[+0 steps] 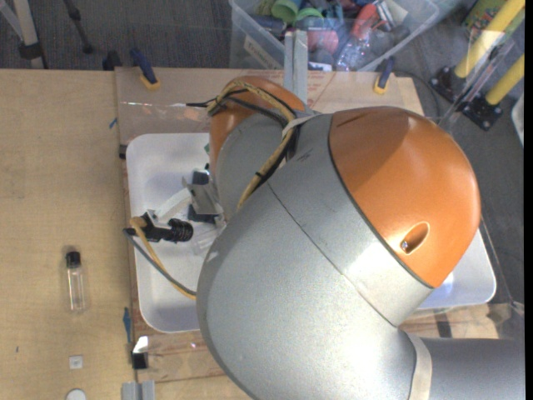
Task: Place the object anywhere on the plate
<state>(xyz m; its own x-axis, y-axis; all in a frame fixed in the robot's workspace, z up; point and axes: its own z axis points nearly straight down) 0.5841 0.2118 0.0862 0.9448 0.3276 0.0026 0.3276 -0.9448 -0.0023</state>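
Observation:
My grey and orange arm [350,248] covers most of the camera view and hides much of both bins. Its wrist reaches down into the left white bin [137,182]. The gripper [198,198] sits low over the middle of that bin, mostly hidden under the wrist. A black connector with a yellow cable [164,231] hangs just left of it, over the bin floor. A pale shape [172,203] lies beside the gripper; I cannot tell what it is.
A small clear vial [75,280] lies on the wooden bench left of the bins. A clear tub of colourful toys [333,15] stands behind the bins. A corner of the right bin [485,283] shows at the right.

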